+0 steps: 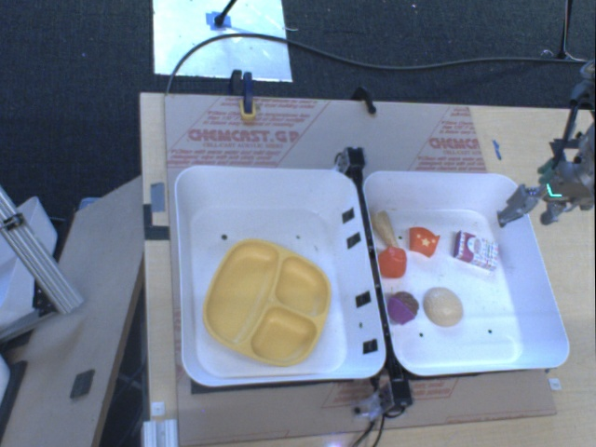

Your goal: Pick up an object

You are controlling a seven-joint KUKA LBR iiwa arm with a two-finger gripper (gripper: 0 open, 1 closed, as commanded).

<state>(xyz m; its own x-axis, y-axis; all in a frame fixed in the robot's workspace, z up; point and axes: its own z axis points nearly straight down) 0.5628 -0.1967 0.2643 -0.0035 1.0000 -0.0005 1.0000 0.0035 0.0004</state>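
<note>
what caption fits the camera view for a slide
Gripper poised at the right bin's far edge above scattered toy foods; yellow divided tray sits in the left bin.

A yellow divided tray [268, 302] lies in the left bin [200, 192], apparently flat.

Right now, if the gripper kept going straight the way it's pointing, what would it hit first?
The gripper points down and left over the right bin's rim. Going straight on, it would probably reach the red-and-white packet first, though depth is hard to judge from this slant.
</note>
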